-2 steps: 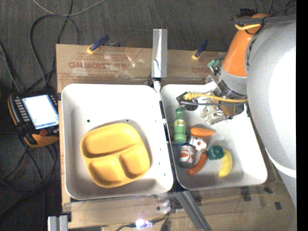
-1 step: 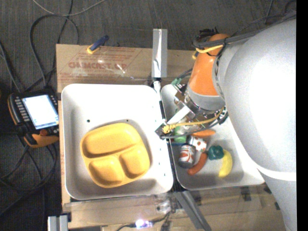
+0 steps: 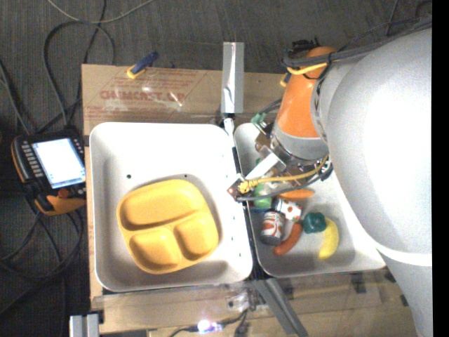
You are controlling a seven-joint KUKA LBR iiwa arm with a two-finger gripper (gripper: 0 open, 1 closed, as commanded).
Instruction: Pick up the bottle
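Arm low over the right bin, bottle not clearly picked out among the clutter

The gripper sits at the right bin's left wall, above a pile of small items: a silvery can-like piece, a red sausage shape, a green lump, a banana. A green item just under the gripper may be the bottle, though it is too hidden to be sure; if so, it is probably light, stiff and slick, best taken across its body. Whether the claw is open or closed, I cannot tell. The yellow tray lies in the left bin
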